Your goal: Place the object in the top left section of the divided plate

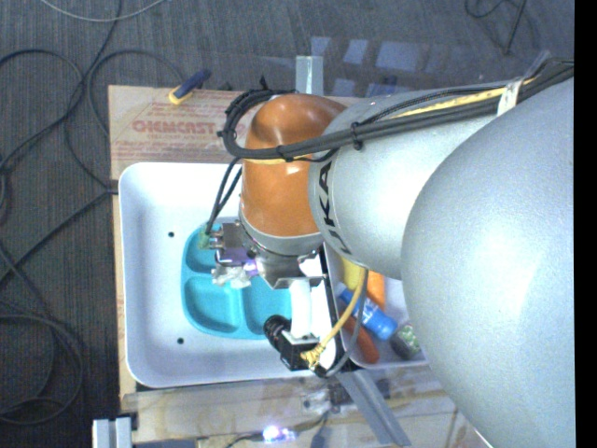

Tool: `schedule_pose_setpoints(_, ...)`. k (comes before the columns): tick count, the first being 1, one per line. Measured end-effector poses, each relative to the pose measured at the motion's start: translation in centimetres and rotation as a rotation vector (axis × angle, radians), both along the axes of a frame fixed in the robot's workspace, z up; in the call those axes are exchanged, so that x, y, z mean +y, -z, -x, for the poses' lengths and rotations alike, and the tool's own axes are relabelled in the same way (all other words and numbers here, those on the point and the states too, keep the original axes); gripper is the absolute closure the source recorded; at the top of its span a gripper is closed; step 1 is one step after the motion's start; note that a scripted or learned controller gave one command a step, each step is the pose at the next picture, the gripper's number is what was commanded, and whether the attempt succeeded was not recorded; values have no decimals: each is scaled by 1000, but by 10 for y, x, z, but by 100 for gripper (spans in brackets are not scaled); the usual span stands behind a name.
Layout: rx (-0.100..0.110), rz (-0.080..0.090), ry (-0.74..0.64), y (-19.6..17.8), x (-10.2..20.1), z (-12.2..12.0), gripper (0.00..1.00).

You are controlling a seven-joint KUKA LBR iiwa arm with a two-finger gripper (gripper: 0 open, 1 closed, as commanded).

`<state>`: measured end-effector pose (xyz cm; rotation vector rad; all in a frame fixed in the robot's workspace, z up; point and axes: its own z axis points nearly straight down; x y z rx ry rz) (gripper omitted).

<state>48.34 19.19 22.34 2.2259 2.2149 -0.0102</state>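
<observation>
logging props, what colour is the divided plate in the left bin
Light blue, turquoise-like; seen in the camera view, divided plate.

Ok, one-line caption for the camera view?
Grey arm hangs over blue divided plate in left white bin.

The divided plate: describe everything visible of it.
The divided plate is bright blue and glossy, like plastic, with rounded corners and raised ridges between shallow sections. It lies flat in the left white bin, right of that bin's middle. The arm's wrist hangs over it and hides its right part, so its full outline and section count cannot be told.
</observation>
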Motion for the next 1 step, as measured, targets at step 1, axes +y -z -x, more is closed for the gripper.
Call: schedule_pose_setpoints(1,0,-1,225,41,-106,0,100)
